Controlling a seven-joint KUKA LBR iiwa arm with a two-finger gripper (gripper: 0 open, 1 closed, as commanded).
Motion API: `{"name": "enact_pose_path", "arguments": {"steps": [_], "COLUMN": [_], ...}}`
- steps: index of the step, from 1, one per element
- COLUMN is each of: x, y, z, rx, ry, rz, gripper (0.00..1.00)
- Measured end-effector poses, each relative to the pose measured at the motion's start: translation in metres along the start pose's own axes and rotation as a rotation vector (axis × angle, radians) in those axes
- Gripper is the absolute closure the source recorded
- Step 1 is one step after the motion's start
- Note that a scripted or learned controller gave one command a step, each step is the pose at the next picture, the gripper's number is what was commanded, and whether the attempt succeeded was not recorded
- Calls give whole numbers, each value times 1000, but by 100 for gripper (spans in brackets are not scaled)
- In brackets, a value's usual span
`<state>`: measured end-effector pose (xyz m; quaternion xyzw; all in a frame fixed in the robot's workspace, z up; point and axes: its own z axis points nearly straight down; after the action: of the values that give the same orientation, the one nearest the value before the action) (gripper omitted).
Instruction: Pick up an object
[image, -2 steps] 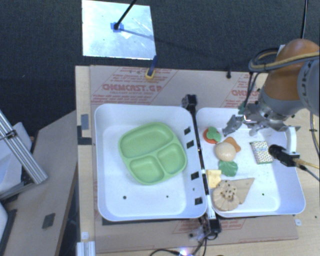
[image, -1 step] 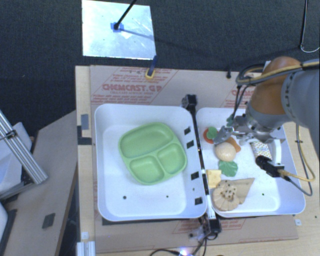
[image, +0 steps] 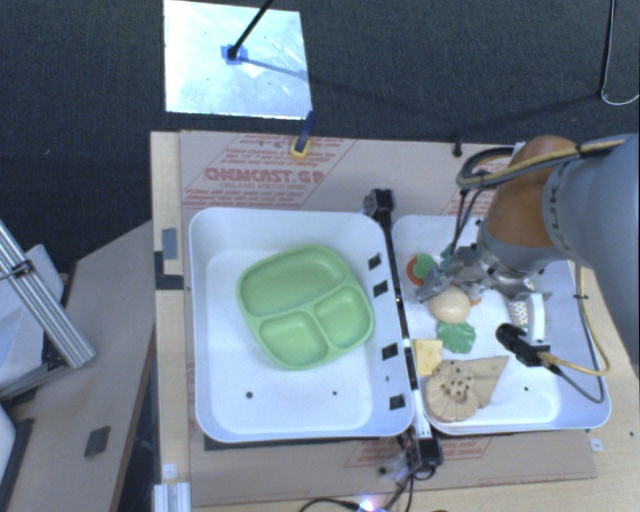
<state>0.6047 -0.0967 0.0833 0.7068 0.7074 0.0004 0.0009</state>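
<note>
The gripper (image: 447, 283) hung over the right bin (image: 575, 405), just above an egg (image: 450, 304). Whether its jaws were released or clenched, I could not tell. A green tray (image: 305, 305) lay in the left bin (image: 215, 400).

We see the grey arm with its orange band (image: 530, 195) reaching in from the right, wrist bent downward, its two-finger tool (image: 452, 280) lowered at the right bin's far left part.

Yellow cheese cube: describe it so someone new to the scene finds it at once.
Look in the right-hand white bin, along its left wall next to the divider. The yellow cheese cube lies there, just above the round tan cookie and left of the green leaf. It is the one square, pale yellow piece in that bin.
</note>
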Motion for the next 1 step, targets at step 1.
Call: {"name": "enact_pose_path", "arguments": {"steps": [1], "x": [-1], "y": [2], "z": [-14], "rx": [-8], "ry": [-2], "rz": [1], "gripper": [100]}}
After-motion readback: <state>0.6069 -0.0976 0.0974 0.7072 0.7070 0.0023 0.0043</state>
